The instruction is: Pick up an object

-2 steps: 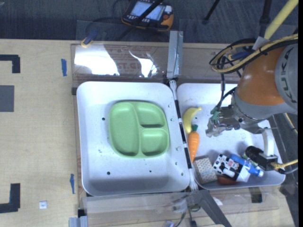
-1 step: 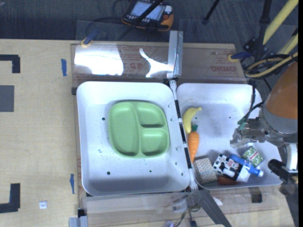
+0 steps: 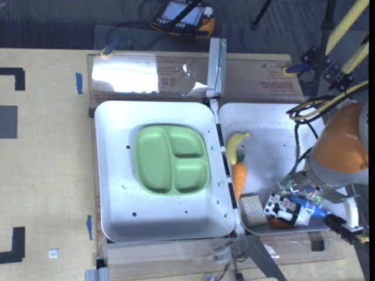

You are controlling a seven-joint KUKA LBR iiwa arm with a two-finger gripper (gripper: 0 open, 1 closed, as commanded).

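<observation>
Right bin (image 3: 263, 127), 5 o'clock corner: my gripper (image 3: 291, 205) low over clutter, jaw state unreadable. Approach step; next, close on one item.

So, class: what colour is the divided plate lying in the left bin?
Light green; the divided plate shows clearly in the overhead camera view.

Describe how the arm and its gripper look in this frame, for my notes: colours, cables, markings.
The arm has a rounded orange band above a grey wrist section. Black and yellow cables loop along its upper left side. Below the wrist, the gripper is a cluttered assembly of white, blue, black and red parts, with a small green piece near its top. No readable markings are visible.
</observation>
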